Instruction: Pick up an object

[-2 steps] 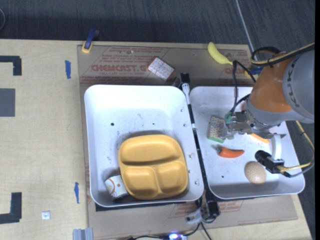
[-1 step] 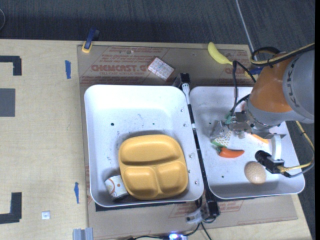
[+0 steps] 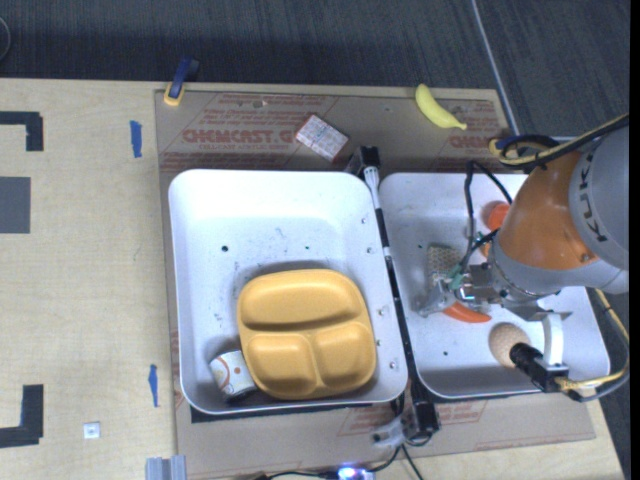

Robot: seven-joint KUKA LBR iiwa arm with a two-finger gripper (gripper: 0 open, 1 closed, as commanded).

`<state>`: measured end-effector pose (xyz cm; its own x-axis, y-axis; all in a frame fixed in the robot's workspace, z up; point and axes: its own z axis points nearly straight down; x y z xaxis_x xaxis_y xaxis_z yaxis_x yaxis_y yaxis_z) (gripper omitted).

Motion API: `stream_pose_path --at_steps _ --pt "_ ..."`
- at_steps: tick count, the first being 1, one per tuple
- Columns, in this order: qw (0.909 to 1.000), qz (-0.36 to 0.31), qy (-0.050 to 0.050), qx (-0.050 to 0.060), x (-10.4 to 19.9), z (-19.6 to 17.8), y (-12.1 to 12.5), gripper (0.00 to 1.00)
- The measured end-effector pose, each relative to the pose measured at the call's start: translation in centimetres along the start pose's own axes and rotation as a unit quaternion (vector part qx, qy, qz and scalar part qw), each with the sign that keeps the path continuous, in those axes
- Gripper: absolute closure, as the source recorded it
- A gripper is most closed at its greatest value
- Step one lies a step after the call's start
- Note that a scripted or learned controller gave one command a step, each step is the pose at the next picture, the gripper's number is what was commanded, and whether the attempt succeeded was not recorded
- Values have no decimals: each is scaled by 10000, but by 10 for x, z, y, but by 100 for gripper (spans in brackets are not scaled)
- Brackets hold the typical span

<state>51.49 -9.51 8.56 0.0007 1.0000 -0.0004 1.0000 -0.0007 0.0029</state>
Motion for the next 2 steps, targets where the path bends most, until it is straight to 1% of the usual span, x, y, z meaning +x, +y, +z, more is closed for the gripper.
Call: stream_pose_path --at_steps 1,2 --pt "10000 3 -4 -14 0 -10 1 100" --pt "10000 -10 4 8 70 -99 -10 100"
